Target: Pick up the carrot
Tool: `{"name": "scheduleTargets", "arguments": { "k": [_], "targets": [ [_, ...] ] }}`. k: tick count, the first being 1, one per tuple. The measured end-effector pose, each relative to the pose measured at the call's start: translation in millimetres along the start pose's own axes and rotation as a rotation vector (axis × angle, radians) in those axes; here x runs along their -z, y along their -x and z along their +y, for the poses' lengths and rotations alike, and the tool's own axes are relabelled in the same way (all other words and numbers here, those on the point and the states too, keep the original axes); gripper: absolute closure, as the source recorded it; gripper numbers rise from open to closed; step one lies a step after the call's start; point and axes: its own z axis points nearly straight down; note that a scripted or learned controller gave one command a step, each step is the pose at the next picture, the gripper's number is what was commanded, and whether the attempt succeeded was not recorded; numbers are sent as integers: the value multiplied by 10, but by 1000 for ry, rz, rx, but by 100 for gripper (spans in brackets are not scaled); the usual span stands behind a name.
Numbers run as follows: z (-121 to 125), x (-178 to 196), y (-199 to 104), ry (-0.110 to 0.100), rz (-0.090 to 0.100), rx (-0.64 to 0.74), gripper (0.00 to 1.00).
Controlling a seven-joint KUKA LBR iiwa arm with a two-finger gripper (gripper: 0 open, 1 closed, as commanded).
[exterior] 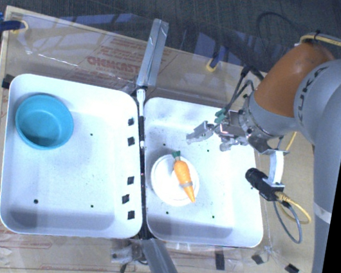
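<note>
The end effector hangs with its fingers apart and nothing between them, over the right bin. Below and just left of it, the carrot lies on a white plate.

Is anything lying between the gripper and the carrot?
No. In the camera view, bare white bin floor separates the gripper from the carrot on its white plate.
</note>
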Motion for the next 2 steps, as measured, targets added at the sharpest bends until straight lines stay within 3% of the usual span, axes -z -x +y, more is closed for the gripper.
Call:
{"name": "scheduleTargets", "arguments": {
  "k": [1, 2],
  "targets": [
    [-217, -1167, 58, 1, 0, -201, 0],
    [-846, -989, -160, 39, -9, 15, 0]
  ]
}}
